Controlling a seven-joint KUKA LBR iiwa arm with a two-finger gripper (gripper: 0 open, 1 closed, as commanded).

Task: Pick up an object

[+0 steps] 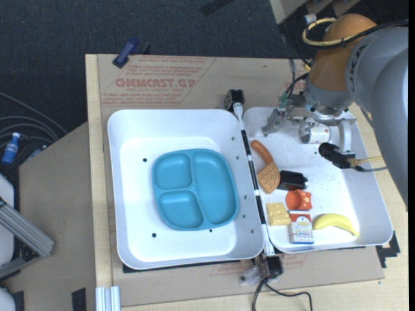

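1. In the camera view, the worktop (97, 173) was a pale wooden board with red lettering printed near its far edge, and a dark carpeted floor (65, 18) lay beyond it.
2. Two shallow white bins sat side by side on the board; the left bin (126, 141) held a blue divided plate (194, 188) in its middle, taken here as the landmark.
3. The right bin (373, 199) lay just right of the plate, touching the left bin along a shared edge.
4. Right of the plate, just inside the right bin, lay an orange sausage-shaped toy (261, 153) and, against its near end, a tan waffle-like piece (268, 177).
5. Further right of the plate sat a small black item (292, 177), a red-orange piece (299, 199), a yellow cheese-like block (278, 214), a small red and white carton (301, 230) and a yellow banana (334, 223), all near the right bin's near edge.
6. The grey arm (382, 63) with its orange band (337, 50) reached in from the right, well beyond the plate, and the gripper (305, 125) hung over the far part of the right bin.
7. Whether the jaws were spread or pressed together could not be told, and nothing was seen between them.
8. A small blue object (125, 52) lay at the worktop's far left corner, far from the plate, and dark cables (26, 118) ran across the floor to the left.
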